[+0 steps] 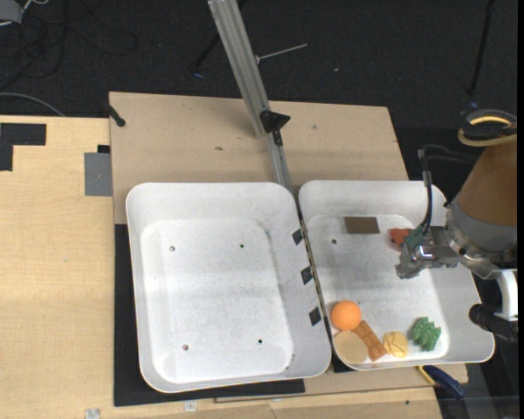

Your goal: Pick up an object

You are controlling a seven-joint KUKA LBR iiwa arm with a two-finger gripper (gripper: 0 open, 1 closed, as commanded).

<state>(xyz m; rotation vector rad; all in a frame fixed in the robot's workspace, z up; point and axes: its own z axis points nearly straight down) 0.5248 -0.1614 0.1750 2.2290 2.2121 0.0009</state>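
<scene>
1. The arm (493, 195) enters from the right and is cut off by the frame edge, so just its orange band and grey wrist are visible; its bulk covers part of the right bin's (375, 195) far right wall.
2. The tool (412, 260) is a small metallic cluster hanging over the right bin, and it is blurred enough that I cannot tell how far apart its tips stand or whether anything sits between them.
3. A small red object (400, 234) lies just beside the tool on its far-left side, partly hidden by it; its shape is hard to make out, and whether the tool touches it is unclear.
4. A flat brown rectangular block (361, 225) rests on the bin floor to the left of the tool, near the red object but apart from it.
5. The other things sit in the bin's near corner, nearer the camera than the tool: an orange ball (346, 314) to the tool's lower left, and a tan round disc (351, 347) just below the ball.
6. An orange-brown stick (373, 340) runs beside the disc, a small yellow piece (395, 345) lies to its right, and a green leafy toy (425, 333) sits almost straight below the tool.
7. The left bin (211, 286) lies well to the tool's left on the worktop (44, 269), and a slanted metal rail (244, 68) rises beyond both bins.
</scene>
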